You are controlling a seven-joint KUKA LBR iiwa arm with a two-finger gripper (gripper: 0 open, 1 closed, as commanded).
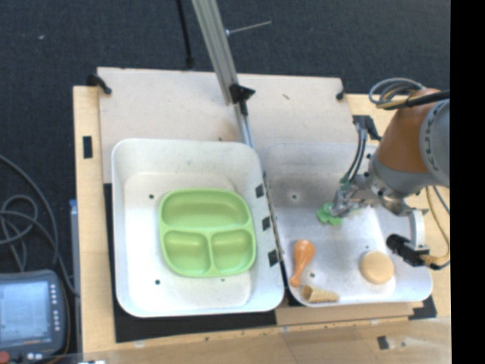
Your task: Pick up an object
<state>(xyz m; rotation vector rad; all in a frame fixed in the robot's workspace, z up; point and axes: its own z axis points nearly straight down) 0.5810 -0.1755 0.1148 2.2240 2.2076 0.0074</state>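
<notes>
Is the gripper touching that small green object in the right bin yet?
Cannot tell. In the camera view the gripper sits right over the green object in the right bin, overlapping it, but the slanted angle hides any contact or gap.

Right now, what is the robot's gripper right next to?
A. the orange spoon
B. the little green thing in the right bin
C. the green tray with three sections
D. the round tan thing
B. The gripper is down in the right bin at the little green thing, while the green tray lies over in the left bin.
</notes>
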